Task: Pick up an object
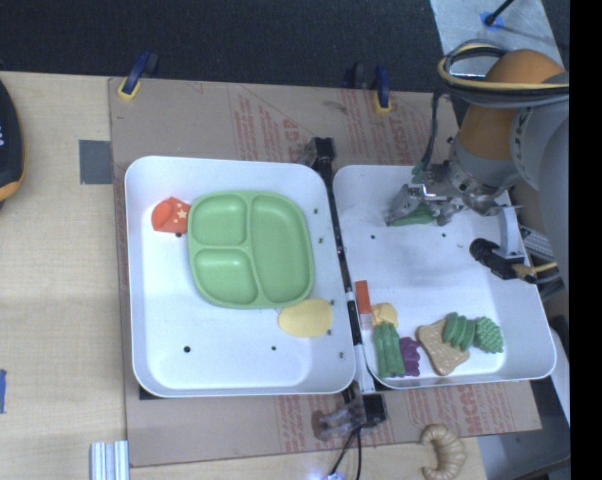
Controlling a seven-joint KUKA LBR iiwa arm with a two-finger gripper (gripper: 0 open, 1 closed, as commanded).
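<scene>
Even overhead light, soft shadows, slightly grainy picture

You see a grey arm (541, 158) with rounded housings and an orange band (516, 78) above the wrist, rimmed by a dark ring. Its gripper (416, 206) is a small grey metal assembly with dark and greenish parts.

A light green, three-compartment plastic plate (251, 247) sits in a shallow white bin (151, 338), beside a red toy with a yellow star (170, 215) and a pale yellow lump (306, 318).
</scene>
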